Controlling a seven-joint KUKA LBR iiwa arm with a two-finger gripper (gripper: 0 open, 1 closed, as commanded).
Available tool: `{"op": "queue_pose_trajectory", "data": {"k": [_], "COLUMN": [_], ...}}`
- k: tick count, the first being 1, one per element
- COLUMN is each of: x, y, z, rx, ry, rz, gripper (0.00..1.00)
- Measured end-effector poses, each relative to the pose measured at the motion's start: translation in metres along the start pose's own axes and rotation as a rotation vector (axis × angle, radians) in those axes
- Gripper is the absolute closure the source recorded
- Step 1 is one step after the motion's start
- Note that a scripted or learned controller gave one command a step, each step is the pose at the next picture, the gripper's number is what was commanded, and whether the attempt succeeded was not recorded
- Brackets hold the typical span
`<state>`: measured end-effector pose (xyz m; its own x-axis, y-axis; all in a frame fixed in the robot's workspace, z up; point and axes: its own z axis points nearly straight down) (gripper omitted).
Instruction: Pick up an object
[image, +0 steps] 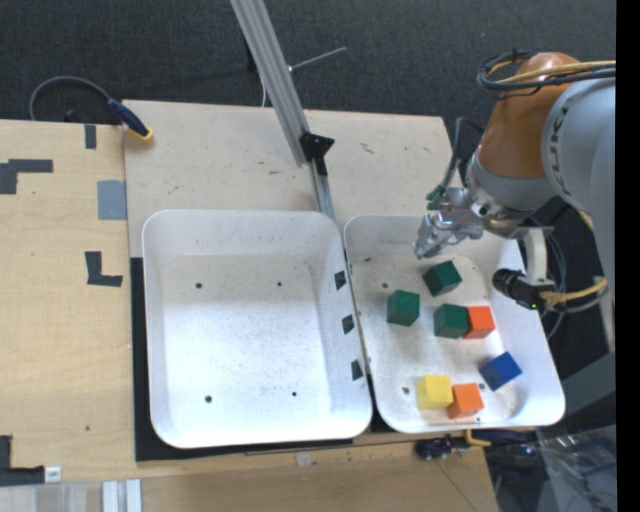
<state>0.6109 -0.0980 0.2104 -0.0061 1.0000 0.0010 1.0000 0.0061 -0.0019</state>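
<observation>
The orange cube (466, 400) and yellow cube (434, 390) sat nearest, at the right bin's (540, 400) six o'clock. The gripper (437, 238) hung at twelve, just above a tilted green cube (442, 276), presumably its target; whether its jaws were parted or closed, I cannot tell.

Grey arm (560, 130) entering from right, wrist bent downward

Below the metal-grey pincer (437, 236) lie three dark green cubes (442, 276) (403, 307) (451, 321), two orange ones (481, 320) (466, 399), a blue cube (500, 369) and a yellow cube (434, 390) (all plain), in a white bin (533, 400) speckled faintly black.
</observation>
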Motion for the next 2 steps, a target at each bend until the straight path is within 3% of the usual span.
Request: {"op": "queue_pose_trajectory", "data": {"k": [2], "x": [0.111], "y": [0.024], "z": [0.001], "rx": [0.0], "ry": [0.0], "rz": [-0.002], "gripper": [1.0]}}
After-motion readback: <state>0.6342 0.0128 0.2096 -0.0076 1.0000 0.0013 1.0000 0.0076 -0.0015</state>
